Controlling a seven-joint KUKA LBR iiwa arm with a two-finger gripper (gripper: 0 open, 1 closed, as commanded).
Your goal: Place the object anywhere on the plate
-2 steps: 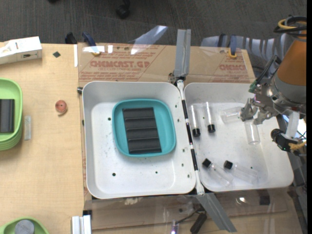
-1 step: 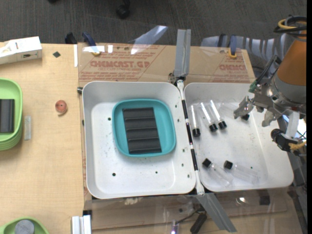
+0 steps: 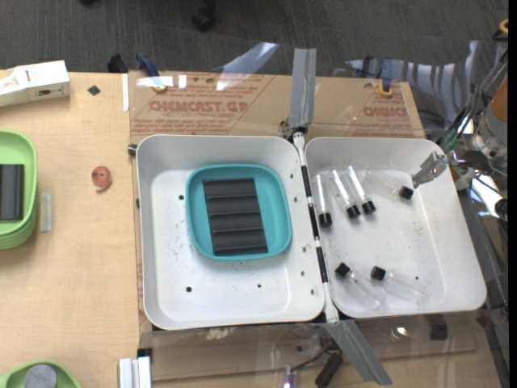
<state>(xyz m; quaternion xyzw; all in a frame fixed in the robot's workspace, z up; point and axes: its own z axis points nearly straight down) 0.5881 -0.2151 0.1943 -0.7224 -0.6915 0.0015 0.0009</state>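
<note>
With nothing seen in the claw (image 3: 430, 168), whose opening cannot be told, one clear vial (image 3: 389, 187) should be gripped across its body before the teal plate (image 3: 279, 217) is approached.

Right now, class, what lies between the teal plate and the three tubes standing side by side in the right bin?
In the camera view, the two bins' touching rims lie between the teal plate and the three tubes.

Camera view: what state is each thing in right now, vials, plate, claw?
Teal plate: in left bin, dark ridged insert on it, no vial on it.
Vials: all lying flat in right bin, black caps on.
Claw: at the right bin's upper right, beside a vial.
</note>
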